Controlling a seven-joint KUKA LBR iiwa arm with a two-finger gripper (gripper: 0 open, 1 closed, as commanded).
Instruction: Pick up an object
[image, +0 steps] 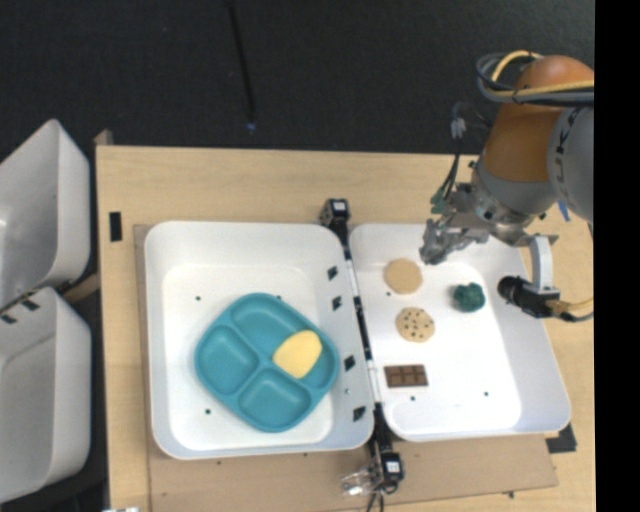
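The claw (436, 250) hangs over the far end of the right bin (530, 400); whether it is open or closed cannot be told at this slant, and nothing shows in its grasp. Just below and to its left in the view lies the nearest candidate, a plain tan round cookie (404, 276), flat and matte with no long axis. Further out sit a green lumpy object (467, 296), a chocolate-chip cookie (414, 324) and a brown chocolate bar (406, 376), its length crosswise. Well left, a teal divided plate (240, 370) holds a yellow lump (298, 353).
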